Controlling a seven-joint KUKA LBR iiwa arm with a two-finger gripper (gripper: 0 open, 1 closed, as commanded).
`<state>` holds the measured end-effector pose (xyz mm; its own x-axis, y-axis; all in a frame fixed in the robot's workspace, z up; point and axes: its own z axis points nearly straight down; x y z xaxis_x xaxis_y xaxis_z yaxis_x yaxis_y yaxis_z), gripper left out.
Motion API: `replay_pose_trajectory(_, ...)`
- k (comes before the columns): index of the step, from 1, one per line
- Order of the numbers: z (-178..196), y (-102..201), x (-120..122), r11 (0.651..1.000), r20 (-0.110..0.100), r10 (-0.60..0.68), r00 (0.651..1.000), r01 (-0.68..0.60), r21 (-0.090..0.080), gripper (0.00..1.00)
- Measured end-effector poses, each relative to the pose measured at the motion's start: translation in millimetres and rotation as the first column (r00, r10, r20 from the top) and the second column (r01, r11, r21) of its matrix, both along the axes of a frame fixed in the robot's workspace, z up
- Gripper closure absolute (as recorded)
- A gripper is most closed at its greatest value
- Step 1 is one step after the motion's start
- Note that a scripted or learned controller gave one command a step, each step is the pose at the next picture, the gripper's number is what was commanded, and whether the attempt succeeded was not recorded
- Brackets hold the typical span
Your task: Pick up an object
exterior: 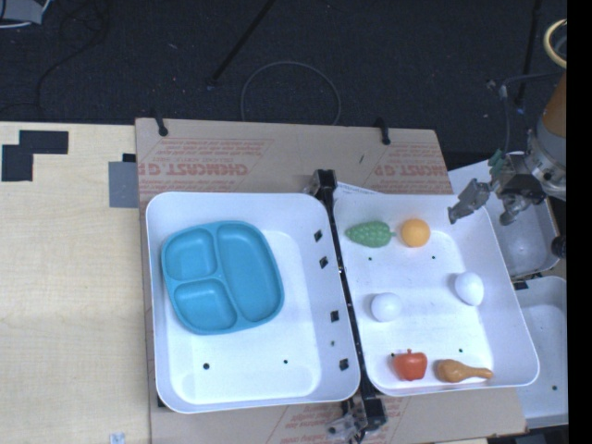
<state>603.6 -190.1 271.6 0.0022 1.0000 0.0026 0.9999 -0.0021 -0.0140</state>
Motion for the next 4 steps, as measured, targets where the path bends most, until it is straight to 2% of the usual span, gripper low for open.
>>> replay_pose_trajectory(1,7.8,0.2,2.0,1.0,0.013,0.002,1.0,-0.002,-0.003,0.0)
replay_pose_trajectory(2,-54.4,5.9,6.9,1.0,0.006,0.004,1.0,-0.004,-0.001,0.0)
replay_pose_trajectory(3,-112.1,2.7,-3.0,1.0,0.006,0.002,1.0,-0.002,0.0,0.0)
replay_pose_trajectory(4,-155.7,6.8,-2.1,1.0,0.007,0.002,1.0,-0.002,-0.001,0.0)
